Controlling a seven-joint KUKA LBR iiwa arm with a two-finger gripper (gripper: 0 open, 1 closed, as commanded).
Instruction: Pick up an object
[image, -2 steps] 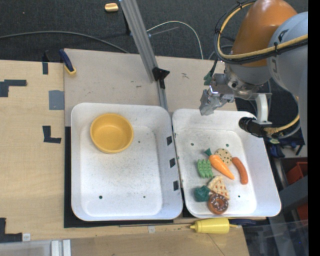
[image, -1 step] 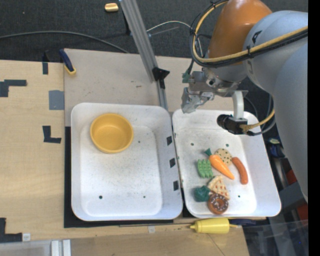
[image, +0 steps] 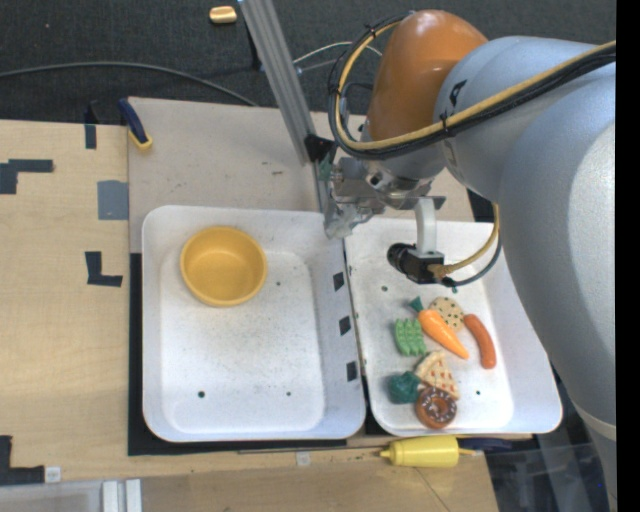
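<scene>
claw (image: 343, 222): state can't be told | yellow bowl (image: 223, 264): left bin (image: 170, 400) | no readable writing

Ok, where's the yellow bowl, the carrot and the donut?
yellow bowl (image: 223, 264): camera view, the inside bottom of the bowl.
carrot (image: 443, 333): camera view, the middle of its orange body.
donut (image: 436, 408): camera view, its brown ring with sprinkles.

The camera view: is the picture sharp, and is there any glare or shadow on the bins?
Camera view: light is even and soft; the yellow bowl and toy carrot look sharp; the arm, nearest the lens, is slightly soft; a mild sheen lies on its orange band; faint shadow lies along the left bin rim.
</scene>
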